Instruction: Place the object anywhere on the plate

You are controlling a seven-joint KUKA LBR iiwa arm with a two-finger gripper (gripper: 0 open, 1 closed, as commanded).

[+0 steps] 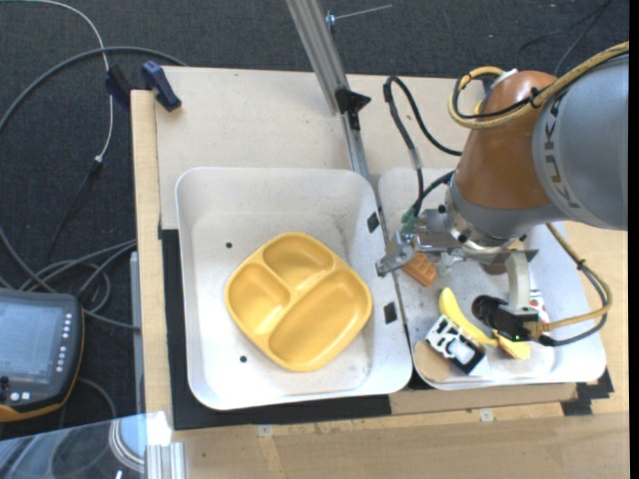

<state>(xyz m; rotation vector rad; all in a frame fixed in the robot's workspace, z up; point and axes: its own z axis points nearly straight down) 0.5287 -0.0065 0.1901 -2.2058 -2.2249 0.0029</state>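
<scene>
Hand (407,257) over right bin (589,357), grip state unclear; yellow plate (299,300) in left bin (200,208).

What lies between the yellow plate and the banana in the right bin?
In the camera view, between the plate and the banana run the two bins' adjoining walls, with a small dark clip on them. Nothing else lies there.
</scene>
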